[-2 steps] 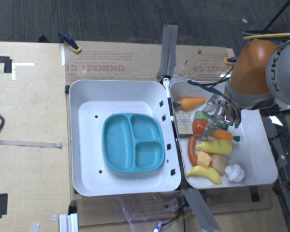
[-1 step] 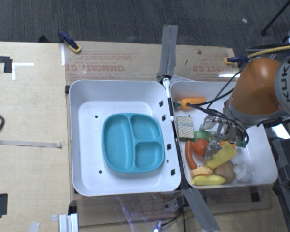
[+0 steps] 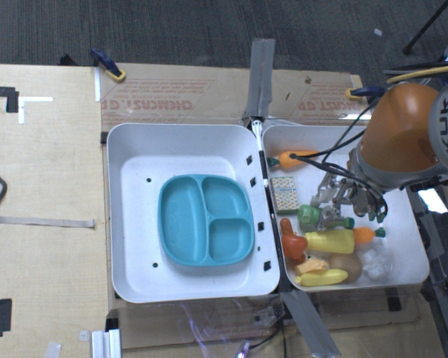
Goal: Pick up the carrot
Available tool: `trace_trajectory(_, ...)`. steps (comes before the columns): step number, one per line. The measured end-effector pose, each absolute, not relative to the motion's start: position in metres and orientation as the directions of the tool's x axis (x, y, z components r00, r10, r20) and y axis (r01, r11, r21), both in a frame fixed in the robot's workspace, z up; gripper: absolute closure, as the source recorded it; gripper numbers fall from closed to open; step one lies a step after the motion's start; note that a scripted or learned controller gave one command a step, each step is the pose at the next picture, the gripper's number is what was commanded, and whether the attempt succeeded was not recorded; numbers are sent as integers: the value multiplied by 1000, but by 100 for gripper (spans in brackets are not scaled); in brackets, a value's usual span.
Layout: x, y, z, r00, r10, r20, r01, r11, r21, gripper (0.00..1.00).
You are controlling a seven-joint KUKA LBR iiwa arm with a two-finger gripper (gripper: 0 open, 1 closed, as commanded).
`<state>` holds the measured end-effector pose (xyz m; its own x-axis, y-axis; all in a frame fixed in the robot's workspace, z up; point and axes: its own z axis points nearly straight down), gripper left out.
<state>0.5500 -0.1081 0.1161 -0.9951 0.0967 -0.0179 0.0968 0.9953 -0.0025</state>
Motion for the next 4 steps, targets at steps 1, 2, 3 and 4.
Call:
trace_trajectory(1,550,-108,116,-995,97,-17,97,995,-2,0)
trace_trajectory(2,548,-144,93,-980,198,-6,198,980,0,0)
trace_trajectory(3,616,-15,193,-982,191,-3,191,982,1,0)
trace_trajectory(4,559,-80,193,-987,159,-4,159,987,0,0)
